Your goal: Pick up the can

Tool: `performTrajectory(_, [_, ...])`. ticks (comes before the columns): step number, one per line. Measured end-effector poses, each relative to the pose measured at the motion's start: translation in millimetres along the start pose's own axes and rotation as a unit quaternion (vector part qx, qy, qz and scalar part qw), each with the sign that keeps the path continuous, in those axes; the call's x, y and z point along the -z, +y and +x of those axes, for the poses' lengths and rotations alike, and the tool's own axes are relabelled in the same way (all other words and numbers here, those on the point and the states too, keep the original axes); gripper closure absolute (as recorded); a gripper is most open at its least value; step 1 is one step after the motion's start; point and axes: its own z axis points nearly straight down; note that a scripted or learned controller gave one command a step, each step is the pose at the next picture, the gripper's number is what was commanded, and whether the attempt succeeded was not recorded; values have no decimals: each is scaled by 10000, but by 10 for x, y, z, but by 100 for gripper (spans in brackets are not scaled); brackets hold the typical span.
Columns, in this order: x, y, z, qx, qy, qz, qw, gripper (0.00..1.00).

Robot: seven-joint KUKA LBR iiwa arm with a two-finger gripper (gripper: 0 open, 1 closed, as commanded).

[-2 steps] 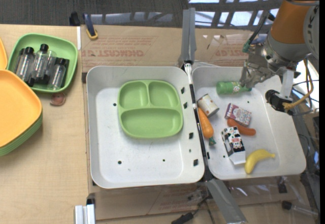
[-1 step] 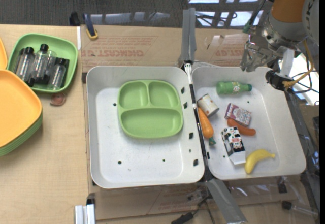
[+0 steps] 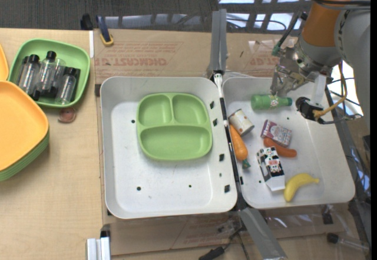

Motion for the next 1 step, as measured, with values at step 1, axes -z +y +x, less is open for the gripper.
performTrajectory(1, [414, -117, -337, -79, 1, -6, 10000, 100])
